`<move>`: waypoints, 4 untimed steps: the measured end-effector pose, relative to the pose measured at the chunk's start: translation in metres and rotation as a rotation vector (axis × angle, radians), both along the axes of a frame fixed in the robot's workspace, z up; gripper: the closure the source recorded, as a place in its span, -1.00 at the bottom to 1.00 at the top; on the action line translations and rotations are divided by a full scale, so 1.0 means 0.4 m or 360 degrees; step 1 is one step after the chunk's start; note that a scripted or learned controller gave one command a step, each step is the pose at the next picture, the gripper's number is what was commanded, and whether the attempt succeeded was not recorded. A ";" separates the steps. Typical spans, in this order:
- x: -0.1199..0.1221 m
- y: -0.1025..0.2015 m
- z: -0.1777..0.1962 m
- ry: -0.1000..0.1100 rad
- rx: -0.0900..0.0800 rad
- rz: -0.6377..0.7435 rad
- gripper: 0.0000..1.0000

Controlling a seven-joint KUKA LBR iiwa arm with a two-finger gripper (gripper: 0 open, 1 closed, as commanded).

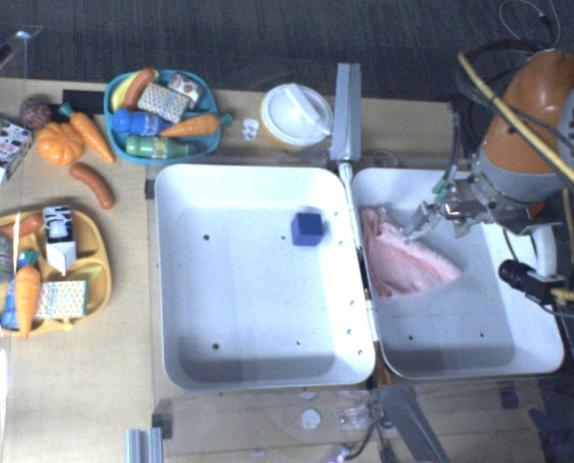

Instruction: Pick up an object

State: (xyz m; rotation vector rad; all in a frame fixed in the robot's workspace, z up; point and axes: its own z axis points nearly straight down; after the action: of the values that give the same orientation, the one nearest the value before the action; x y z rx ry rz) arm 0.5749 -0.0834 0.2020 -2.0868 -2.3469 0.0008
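Note:
A small blue cube (308,228) lies in the left bin (219,345), toward its upper right part. A crumpled pink cloth (402,261) rests in the right bin (479,340), against its left wall. My gripper (423,220) reaches in from the right and hangs low over the cloth's upper right edge. Whether it touches the cloth I cannot tell. The grey arm with its orange band (537,104) stands above the right bin's far right corner.
A white lidded bowl (296,114) sits behind the bins. A blue bowl (161,116) and a yellow plate (41,268) of toy food stand on the left bench, with loose toy vegetables (74,143). Cables (533,283) hang at the right bin's edge.

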 end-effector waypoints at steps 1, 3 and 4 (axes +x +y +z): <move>0.000 0.000 0.000 0.0000 0.0000 0.0000 -1.00; 0.115 -0.022 -0.281 -0.0023 -0.0002 0.0016 -1.00; 0.086 -0.292 -0.280 -0.0023 -0.0009 0.0175 -1.00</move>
State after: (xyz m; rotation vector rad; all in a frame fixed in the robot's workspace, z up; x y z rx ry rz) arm 0.6091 -0.2003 0.0900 -1.9638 -2.4693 -0.0078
